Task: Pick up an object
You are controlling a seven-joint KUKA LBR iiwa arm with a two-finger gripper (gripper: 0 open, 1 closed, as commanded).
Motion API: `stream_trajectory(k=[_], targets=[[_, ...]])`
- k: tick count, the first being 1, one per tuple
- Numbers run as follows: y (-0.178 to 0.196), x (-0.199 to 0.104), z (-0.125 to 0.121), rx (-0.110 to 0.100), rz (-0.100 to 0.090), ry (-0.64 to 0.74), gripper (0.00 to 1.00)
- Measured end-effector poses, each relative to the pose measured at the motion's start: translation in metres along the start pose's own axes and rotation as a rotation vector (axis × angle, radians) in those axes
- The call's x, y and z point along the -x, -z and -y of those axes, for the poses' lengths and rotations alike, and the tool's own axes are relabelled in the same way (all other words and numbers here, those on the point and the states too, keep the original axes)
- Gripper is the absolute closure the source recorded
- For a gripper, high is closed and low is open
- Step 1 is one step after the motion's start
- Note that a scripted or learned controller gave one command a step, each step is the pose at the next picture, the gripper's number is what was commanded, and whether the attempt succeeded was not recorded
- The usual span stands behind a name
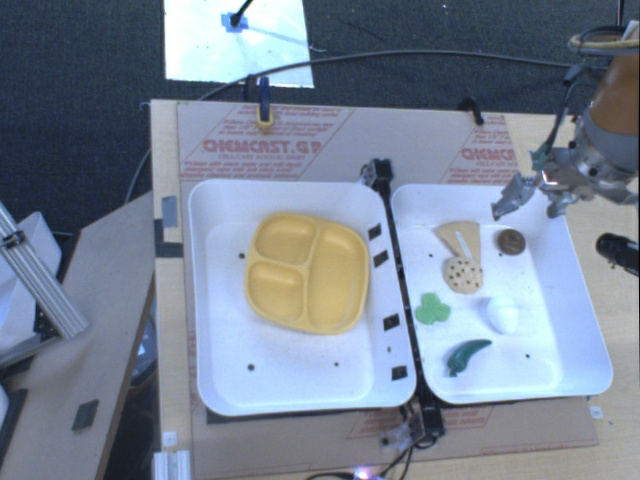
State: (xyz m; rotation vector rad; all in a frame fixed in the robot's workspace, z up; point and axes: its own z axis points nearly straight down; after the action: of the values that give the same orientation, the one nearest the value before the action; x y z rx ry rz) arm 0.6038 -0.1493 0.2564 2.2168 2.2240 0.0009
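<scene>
The right bin (585, 338) holds several small items: a tan wedge (459, 238), a speckled round cookie (463, 274), a brown disc (511, 241), a green broccoli-like piece (433, 309), a white egg (502, 315) and a dark green pepper (465, 354). My gripper (534, 197) hangs over the bin's far edge, above and beside the brown disc. Its two fingers are spread apart with nothing between them, so it is open.
The left bin (225, 368) carries a yellow divided plate (307, 272). A black clip-lined divider (395, 278) joins the two bins. Cables (420, 56) run across the cardboard behind them. A metal rail (40, 283) stands at the left.
</scene>
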Motion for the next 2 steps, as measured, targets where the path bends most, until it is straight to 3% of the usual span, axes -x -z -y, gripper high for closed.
stream_trajectory(k=[2], targets=[[-0.097,-0.006,-0.016,-0.003,-0.001,0.003,0.00]])
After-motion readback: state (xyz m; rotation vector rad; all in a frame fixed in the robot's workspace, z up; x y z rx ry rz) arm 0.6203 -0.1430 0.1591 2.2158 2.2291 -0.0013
